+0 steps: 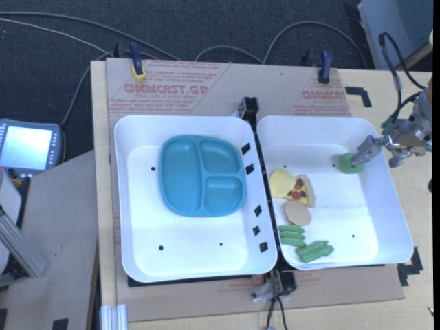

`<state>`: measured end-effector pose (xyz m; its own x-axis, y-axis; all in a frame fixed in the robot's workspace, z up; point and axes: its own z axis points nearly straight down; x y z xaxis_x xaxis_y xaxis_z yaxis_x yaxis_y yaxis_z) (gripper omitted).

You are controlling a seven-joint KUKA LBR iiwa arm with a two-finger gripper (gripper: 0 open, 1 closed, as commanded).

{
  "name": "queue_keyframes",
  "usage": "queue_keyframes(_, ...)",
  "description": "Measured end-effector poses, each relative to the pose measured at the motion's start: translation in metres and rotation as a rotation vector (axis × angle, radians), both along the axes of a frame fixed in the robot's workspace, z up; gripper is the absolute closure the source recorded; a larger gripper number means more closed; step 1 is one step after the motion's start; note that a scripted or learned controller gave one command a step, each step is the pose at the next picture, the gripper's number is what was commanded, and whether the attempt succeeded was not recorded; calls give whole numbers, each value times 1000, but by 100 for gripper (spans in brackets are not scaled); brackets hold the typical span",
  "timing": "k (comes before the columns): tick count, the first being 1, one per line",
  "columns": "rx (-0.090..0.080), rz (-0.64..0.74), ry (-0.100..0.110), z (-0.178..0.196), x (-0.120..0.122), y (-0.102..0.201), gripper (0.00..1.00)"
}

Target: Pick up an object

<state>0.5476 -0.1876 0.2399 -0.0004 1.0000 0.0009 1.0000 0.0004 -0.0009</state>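
A robotics lab: 2 white bins (130, 205) sit on a board-covered surface (172, 84) held by clamps (137, 62) at 12 o'clock, cables (62, 23) trailing over dark carpet, a control pendant (29, 145) at 9 o'clock.

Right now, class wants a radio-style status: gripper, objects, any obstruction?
Gripper low over right bin, at a green object. No grasp visible. Pizza slice and green pods lie apart. Blue tray in left bin.

Dark blue carpet floor (206, 12), black cables (62, 29) lying across it, light wooden bench (103, 184), small screen (27, 146) at the left, bright even light.
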Motion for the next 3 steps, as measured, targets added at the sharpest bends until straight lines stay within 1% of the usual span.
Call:
queue_keyframes(1, 2, -1, 5, -42, 0, 0, 0)
queue_keyframes(2, 2, 0, 5, -93, 9, -1, 0)
queue_keyframes(3, 3, 0, 6, -155, 11, 3, 0)
